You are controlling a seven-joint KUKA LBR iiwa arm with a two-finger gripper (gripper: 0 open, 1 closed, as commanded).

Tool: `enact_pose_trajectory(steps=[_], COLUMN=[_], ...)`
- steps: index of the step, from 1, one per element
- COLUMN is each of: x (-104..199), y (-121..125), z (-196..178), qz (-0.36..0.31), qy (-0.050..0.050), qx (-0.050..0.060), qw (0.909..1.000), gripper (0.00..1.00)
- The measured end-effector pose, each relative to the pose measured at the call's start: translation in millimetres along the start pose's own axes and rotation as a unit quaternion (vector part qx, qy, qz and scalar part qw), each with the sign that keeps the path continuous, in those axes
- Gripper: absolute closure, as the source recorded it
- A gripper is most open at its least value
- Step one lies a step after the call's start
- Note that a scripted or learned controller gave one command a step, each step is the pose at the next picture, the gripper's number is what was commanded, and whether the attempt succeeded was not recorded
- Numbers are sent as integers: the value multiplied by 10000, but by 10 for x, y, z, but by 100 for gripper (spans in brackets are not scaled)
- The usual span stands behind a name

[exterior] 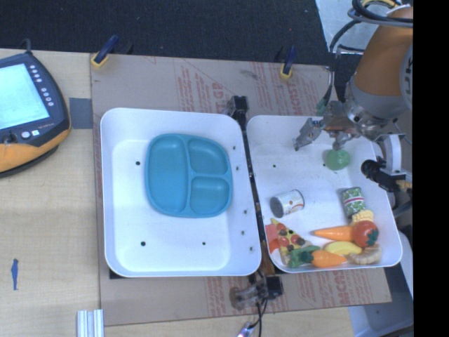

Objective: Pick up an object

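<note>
i see my arm (382, 62) coming in from the right edge of the view, its grey body carrying the orange band just above the wrist. black cables loop over the top of it near the upper right corner. the wrist angles down and to the left, ending in the gripper (323, 135). its two grey fingers (306, 135) hang spread well apart, jaws parted, with nothing between them.

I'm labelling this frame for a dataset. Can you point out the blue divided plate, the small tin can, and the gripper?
blue divided plate (188, 175): camera view, on its centre ridge.
small tin can (287, 203): camera view, on its side wall.
gripper (324, 138): camera view, midway between fingertips.
</note>
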State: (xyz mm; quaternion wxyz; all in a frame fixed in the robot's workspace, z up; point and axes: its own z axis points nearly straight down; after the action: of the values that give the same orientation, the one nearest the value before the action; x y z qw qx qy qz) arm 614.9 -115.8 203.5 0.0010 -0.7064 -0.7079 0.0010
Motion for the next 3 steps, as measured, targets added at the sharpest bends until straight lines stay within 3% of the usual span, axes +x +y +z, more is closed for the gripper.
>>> enact_pose_trajectory(steps=[1, 2, 3], x=[144, 132, 132], y=[-162, -160, -160], z=[1108, 1001, 1001], qz=[-14, -24, -27], qy=[-2, -6, -9], qx=[17, 22, 23], qw=[10000, 10000, 10000], gripper=[0, 100, 0])
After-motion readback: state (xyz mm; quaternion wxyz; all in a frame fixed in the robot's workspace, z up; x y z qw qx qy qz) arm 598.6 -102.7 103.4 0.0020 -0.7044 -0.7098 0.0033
